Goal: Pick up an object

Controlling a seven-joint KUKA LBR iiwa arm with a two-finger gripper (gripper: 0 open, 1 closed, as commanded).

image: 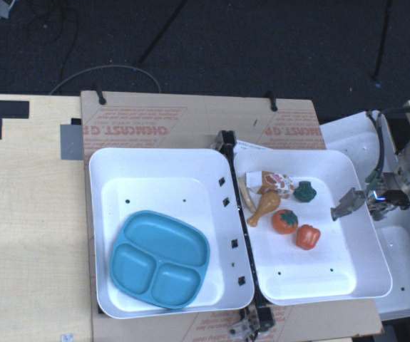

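Camera view: hand (349,204) hovers over right bin (365,262) edge, whether parted or together unclear.

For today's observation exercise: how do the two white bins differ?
The left bin holds one blue divided plate; the right bin holds several small toy foods, among them a tomato and a drumstick. The gripper sits at the right bin's edge, far from the left bin. Both are shallow and white.

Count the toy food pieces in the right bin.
5, clustered in its upper middle: tan plastic drumstick, red-and-white piece above it, dark green piece, orange-red tomato, red pepper. Others may be hidden beneath.
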